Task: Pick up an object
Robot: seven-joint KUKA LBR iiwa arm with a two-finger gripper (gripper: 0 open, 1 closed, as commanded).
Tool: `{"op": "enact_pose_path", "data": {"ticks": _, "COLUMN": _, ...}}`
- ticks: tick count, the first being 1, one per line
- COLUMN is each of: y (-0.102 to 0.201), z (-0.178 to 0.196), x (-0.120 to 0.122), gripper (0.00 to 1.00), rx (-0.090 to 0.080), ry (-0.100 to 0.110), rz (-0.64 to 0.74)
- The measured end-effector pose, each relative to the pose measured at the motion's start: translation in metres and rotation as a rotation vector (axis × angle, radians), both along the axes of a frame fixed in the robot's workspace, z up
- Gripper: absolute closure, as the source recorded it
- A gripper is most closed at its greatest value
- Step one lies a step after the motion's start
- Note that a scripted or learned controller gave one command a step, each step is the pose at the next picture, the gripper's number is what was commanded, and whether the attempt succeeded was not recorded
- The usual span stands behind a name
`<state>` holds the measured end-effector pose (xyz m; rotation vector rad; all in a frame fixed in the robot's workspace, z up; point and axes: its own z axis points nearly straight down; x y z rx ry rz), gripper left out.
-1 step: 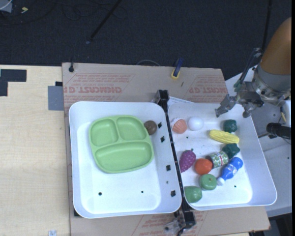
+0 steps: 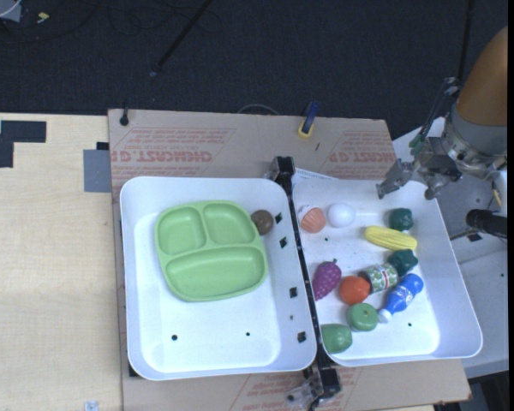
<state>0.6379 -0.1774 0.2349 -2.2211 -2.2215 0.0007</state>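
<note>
Green pear (image 2: 336, 338) sits at the right bin's (image 2: 450, 336) front edge with the other toys behind it, while the gripper (image 2: 409, 181) hangs spread open and empty over the back rim.

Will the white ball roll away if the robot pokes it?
Probably. The white ball looks round and smooth, so a poke could send it rolling. It lies on the flat floor of the right bin, and only the orange shell beside it might stop it. It may slip from the tool too.
</note>
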Motion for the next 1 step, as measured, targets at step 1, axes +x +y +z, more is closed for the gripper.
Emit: {"op": "enact_pose_path", "data": {"ticks": 1, "y": 0.0008, "z": -0.0449, "x": -0.0053, "gripper": 0.0, "rx": 0.002, "ry": 0.006, "rz": 0.002}}
